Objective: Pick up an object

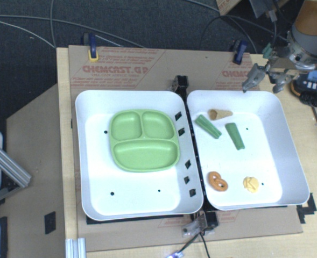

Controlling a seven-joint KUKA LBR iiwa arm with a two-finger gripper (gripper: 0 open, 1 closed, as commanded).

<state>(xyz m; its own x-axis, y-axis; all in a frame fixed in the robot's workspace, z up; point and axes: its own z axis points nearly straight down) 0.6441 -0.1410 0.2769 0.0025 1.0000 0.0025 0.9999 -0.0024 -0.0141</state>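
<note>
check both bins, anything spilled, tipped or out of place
Nothing stands out. The green divided plate lies flat in the left bin; five small items lie apart in the right bin. The gripper hangs over its far rim.

Lab: clamped bench (147,63), loose cables (56,15)

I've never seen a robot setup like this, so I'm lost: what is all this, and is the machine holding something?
One camera looks down at a slant on a bench with two white bins. The left bin holds a green divided plate. The right bin holds toy food: two green sticks, a cone, a pretzel and a yellow piece. The robot arm comes in from the upper right. Its gripper is open above the right bin's far edge, holding nothing.
</note>
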